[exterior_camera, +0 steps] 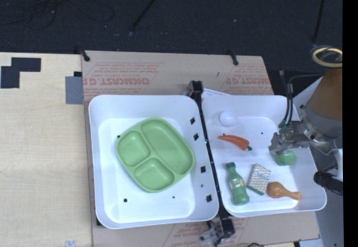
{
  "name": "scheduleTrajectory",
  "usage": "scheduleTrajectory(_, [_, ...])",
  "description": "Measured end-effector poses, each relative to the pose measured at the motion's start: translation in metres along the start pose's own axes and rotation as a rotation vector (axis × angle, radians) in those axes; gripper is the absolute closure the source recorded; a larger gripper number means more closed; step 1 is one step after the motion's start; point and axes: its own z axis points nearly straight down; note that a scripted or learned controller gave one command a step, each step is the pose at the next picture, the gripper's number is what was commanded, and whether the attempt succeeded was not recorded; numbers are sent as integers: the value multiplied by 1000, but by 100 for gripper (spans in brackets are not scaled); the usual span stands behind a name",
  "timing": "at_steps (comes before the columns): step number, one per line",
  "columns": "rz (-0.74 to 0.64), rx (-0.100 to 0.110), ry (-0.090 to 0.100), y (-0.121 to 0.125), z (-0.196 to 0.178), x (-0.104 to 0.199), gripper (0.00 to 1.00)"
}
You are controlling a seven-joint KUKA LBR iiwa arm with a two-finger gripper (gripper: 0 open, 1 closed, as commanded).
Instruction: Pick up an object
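I am seeing the left bin (106, 128) holding a green divided plate (155, 154), lying tilted. The right bin (263, 107) is holding a white ball (227, 118), an orange-red pepper (234, 141) running from upper left to lower right, a green bottle (237, 184) with its cap toward the top of the frame, a patterned packet (259, 178) and a tan gourd (281, 190) lying roughly sideways. The end effector (284, 145) is sitting at center right over a small green object (285, 157); I cannot tell whether it is gripping.

Green divided plate (155, 153) in left bin (106, 207), pincer (284, 148) over small green object (285, 158) in right bin (313, 198)
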Motion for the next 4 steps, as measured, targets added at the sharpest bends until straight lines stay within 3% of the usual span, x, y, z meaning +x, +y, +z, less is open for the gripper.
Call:
scheduleTrajectory(2, [-9, -3, -1, -7, -97, 4, 100])
scheduleTrajectory(4, [-8, 0, -1, 19, -85, 102, 100])
